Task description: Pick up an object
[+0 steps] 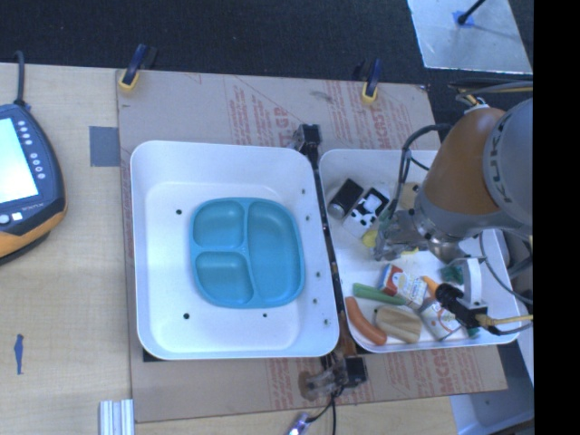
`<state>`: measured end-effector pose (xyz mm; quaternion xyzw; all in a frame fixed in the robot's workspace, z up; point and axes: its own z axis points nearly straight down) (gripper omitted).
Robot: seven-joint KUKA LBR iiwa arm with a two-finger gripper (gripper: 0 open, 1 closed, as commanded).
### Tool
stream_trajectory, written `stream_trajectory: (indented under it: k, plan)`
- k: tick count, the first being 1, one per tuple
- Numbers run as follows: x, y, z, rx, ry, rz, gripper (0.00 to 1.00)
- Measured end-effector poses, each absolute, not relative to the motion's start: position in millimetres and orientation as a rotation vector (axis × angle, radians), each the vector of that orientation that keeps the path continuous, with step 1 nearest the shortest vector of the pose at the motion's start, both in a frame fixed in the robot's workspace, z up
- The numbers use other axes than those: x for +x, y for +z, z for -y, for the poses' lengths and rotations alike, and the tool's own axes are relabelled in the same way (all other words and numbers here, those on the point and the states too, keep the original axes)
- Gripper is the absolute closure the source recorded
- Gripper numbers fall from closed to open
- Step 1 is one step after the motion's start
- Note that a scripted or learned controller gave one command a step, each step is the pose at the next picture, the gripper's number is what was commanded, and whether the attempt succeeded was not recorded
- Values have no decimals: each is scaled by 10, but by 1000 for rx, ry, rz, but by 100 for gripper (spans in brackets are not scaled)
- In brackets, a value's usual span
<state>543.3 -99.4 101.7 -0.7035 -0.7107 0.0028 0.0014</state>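
Observation:
My gripper (393,246) is low in the right bin (337,166), over the middle of a clutter of small things. Just left of it lies a small yellow piece (370,238). A white and red packet (404,285) sits right below it. Toward the bin's far left corner rest a grey-black cylinder (344,198) and a black-and-white checkered block (368,207). Along the near edge lie a green stick (381,293), a red sausage (364,323) and a tan bread-like piece (400,324). Nothing shows between the gripper's tips.
The left bin (154,243) holds a blue divided plate (246,252). A small green item (452,271) and an orange piece (430,285) lie under the arm on the right. A handheld pendant (23,179) rests at the bench's left edge.

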Motion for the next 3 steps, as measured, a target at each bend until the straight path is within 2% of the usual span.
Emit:
stream_trajectory:
  k: [1, 2, 3]
  plan:
    - [5433, 1017, 993, -2208, 8, 2231, 0]
    - [5440, 1119, 1004, -2204, 11, 2236, 100]
    - [5439, 1119, 1004, -2205, 11, 2237, 0]
